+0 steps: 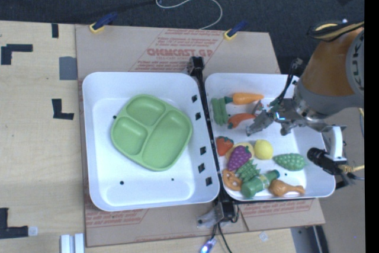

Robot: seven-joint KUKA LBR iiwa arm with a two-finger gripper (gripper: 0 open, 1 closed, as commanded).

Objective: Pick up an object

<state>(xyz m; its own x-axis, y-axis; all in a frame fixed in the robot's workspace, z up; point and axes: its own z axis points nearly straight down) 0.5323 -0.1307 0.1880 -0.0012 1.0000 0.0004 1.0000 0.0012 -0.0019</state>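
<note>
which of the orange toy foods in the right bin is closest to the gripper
The orange carrot lying just left of the gripper. The other carrot sits farther back, and the orange drumstick lies at the bin's front edge.

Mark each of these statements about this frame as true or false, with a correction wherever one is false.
1. The green divided plate lies in the left bin. True.
2. The toy foods are piled in the left bin. False: they lie in the right bin, among them a yellow lemon, purple grapes and an orange carrot.
3. The gripper is over the right bin, near the carrot. True.
4. The gripper has the lemon lifted clear of the bin. False: the lemon lies on the bin floor below the gripper, apart from it.
5. The divided plate carries toy food in its compartments. False: its compartments hold no toy food.
</note>
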